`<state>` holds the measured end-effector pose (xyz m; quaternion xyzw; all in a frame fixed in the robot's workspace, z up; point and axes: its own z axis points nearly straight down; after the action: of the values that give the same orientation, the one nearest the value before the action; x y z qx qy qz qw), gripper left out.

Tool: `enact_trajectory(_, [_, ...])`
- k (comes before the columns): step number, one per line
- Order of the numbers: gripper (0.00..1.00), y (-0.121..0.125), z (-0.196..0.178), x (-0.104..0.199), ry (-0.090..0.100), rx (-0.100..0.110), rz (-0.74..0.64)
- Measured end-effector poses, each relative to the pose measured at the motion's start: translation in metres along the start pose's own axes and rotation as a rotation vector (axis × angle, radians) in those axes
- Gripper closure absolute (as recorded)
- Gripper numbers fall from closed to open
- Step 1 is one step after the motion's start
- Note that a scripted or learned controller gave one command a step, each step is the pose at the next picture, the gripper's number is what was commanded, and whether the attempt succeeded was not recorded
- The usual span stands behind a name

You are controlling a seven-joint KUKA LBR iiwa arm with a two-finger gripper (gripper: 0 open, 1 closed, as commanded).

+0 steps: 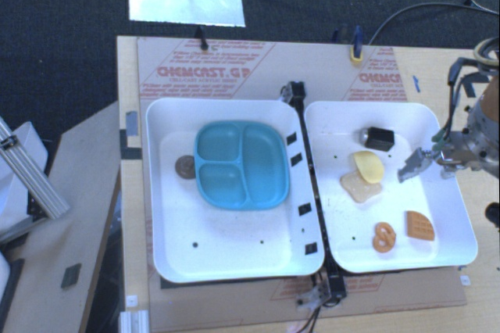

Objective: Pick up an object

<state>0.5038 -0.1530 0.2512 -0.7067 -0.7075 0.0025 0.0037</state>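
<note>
The right bin (437, 120) holds a black block (380, 138), a yellow rounded piece (369, 166) resting against a pale tan slab (358, 188), a brown pretzel (383, 237) and an orange waffle-like square (419, 226). My gripper (414, 162) hangs over the right side of this bin, coming in from the right edge, a little right of the yellow piece and above the waffle square. Nothing shows between its fingers.
The left bin (168, 245) carries a blue divided plate (240, 165) with a small brown disc (185, 166) at its left. A black-marked divider (303, 167) separates the bins. A cable (414, 11) curves in at the upper right.
</note>
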Motion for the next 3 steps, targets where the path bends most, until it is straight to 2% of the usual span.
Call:
enact_trajectory(1, [0.0,0.002,-0.005,0.0,-0.002,-0.01,-0.003])
enact_trajectory(2, [0.0,0.001,0.037,-0.002,-0.002,-0.008,0.0])
enact_trajectory(3, [0.0,0.004,0.098,-0.006,-0.001,-0.007,0.0])
